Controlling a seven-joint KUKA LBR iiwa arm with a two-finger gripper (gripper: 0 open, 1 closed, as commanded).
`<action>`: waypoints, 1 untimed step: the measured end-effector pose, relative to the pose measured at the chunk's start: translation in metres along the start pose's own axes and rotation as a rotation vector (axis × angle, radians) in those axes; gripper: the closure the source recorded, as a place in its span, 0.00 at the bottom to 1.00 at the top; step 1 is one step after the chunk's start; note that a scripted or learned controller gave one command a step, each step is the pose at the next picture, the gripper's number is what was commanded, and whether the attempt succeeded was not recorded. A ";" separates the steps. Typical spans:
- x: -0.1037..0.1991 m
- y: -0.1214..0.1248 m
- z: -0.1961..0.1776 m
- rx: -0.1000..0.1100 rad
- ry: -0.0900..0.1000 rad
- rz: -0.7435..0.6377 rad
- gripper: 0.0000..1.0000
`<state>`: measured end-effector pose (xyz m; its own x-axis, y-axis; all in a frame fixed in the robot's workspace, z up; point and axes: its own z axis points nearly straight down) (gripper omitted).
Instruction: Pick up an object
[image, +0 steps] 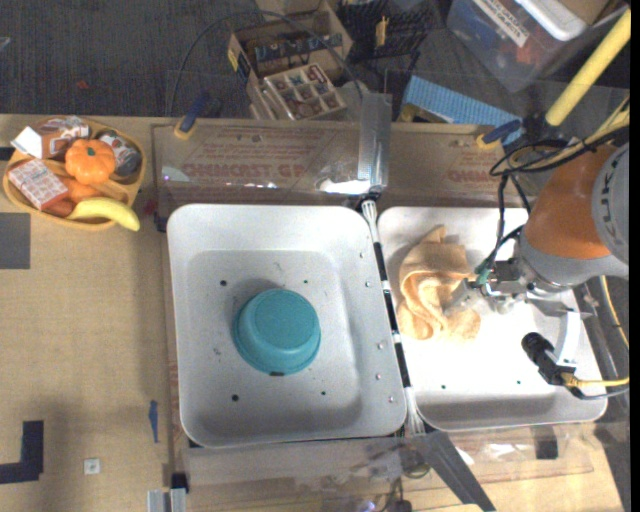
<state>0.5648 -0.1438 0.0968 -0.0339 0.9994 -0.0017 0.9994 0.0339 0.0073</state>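
A crumpled tan and orange cloth lies in the left part of the right bin. My gripper reaches in from the right and sits low at the cloth's right edge, touching or just above its folds. A teal bowl rests upside down in the middle of the left bin, far from the gripper.
A basket of toy fruit, with a banana and a small pumpkin, stands on the bench at the far left. Clear panels stand behind both bins. Cables hang by the arm's wrist over the right bin's right side.
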 end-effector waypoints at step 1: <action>0.035 0.002 0.004 -0.010 -0.004 -0.177 0.00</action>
<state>0.5662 -0.1085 0.0930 -0.2096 0.9778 -0.0078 0.9776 0.2097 0.0160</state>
